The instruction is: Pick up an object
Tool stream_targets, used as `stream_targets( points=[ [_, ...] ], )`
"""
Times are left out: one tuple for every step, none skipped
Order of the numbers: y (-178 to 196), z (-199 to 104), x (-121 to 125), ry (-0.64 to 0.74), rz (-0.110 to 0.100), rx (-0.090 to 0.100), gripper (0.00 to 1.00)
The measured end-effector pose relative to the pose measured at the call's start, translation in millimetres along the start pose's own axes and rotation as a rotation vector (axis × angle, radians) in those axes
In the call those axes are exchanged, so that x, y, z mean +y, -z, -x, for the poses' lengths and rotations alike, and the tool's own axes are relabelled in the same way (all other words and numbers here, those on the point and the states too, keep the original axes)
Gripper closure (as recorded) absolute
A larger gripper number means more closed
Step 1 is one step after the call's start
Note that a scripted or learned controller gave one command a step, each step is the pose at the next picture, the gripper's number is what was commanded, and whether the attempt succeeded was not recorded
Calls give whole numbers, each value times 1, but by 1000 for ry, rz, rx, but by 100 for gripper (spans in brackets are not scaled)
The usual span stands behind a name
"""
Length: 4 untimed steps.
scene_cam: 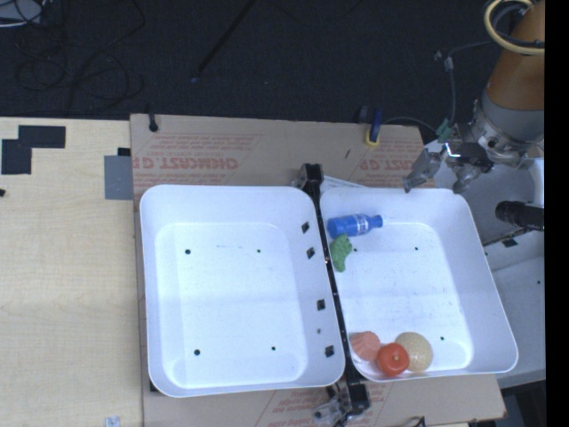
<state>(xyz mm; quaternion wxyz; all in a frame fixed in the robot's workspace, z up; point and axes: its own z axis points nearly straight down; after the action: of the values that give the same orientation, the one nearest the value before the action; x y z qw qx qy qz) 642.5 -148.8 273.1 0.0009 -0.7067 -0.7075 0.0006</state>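
So, looking down from the overhead camera: two white bins sit side by side on a sheet of cardboard (267,149) on the table (62,274), and the black divider clip strip (322,265) between them makes a handy landmark.

Left of that strip is the left bin (160,238). Right of it is the right bin (480,274), which has all the stuff in it. A blue bottle (354,226) lies on its side just right of the strip's upper end, white cap end pointing away from the strip. Just below the bottle, touching the strip side wall, there's a small green crumpled thing (340,252). Down near the strip's lower end, in the bin's near corner, three things are bunched together: a pinkish object (364,343) closest to the strip, a red-orange ball (392,359) against it, and a pale yellowish ball (415,349) on the far side of the red one. They look like they're touching each other.

The gripper (439,175) is up and well to the right of the strip's upper end, hovering over the right bin's far edge and cardboard, not over any of the objects. Its fingers (418,178) are spread apart with nothing between them. The orange band of the arm (520,60) sits above it at the frame's top right.
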Motion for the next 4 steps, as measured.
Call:
stream_targets(
  points=[
    [-13,-5,-92,-3,-7,1,0],
    [-157,-53,-151,-2,-19,7,0],
    [-187,-26,-80,3,3,-2,0],
    [-184,-62,-13,2,3,-11,0]
  ],
)
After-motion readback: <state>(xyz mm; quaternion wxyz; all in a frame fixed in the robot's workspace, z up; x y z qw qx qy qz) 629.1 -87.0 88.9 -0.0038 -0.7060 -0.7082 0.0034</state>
